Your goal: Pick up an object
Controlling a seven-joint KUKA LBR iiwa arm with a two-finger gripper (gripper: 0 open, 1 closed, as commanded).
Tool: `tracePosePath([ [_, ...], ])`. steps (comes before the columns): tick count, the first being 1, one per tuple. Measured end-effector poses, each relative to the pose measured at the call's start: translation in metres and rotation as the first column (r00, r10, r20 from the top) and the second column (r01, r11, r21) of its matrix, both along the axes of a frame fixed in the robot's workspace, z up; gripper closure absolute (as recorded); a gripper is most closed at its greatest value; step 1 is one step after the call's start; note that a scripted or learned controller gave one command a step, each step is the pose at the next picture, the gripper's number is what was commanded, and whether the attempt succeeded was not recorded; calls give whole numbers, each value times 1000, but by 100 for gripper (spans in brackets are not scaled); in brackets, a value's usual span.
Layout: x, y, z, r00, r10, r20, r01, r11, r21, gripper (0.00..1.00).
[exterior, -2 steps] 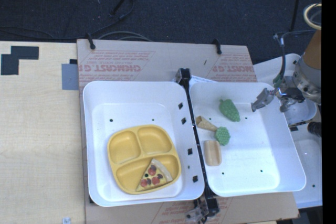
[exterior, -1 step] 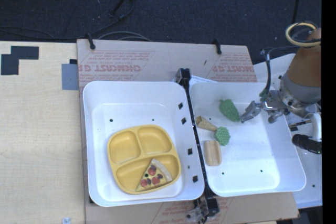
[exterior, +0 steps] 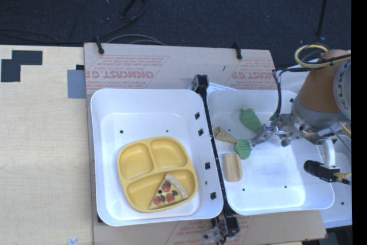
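The right bin [exterior: 275,192] holds several small items. A green knobbly piece [exterior: 248,119] lies near its back. A second green piece [exterior: 243,149] rests at mid-left, a tan cone-shaped piece [exterior: 225,136] sits beside the divider, and a tan bread-like slab [exterior: 231,167] lies below it. My gripper [exterior: 259,137] reaches in from the right, low over the bin. Its tip is right next to the second green piece, on that piece's upper right. I cannot make out whether they touch.
The left bin [exterior: 109,123] bears a yellow divided plate [exterior: 137,160] with a pizza slice [exterior: 168,191] in its front compartment. A black clamp bar [exterior: 209,146] runs between the bins. The arm's grey and orange body [exterior: 321,94] overhangs the right bin's right side.
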State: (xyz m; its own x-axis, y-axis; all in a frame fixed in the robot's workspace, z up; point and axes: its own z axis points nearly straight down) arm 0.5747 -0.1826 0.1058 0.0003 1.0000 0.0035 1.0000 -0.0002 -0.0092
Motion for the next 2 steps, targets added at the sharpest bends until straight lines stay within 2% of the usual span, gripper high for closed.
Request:
tracePosePath([
  [1,0,1,-19,1000,-2,4,2,1000,-2,0],
  [2,0,0,-8,1000,-3,5,3,1000,-2,100],
])
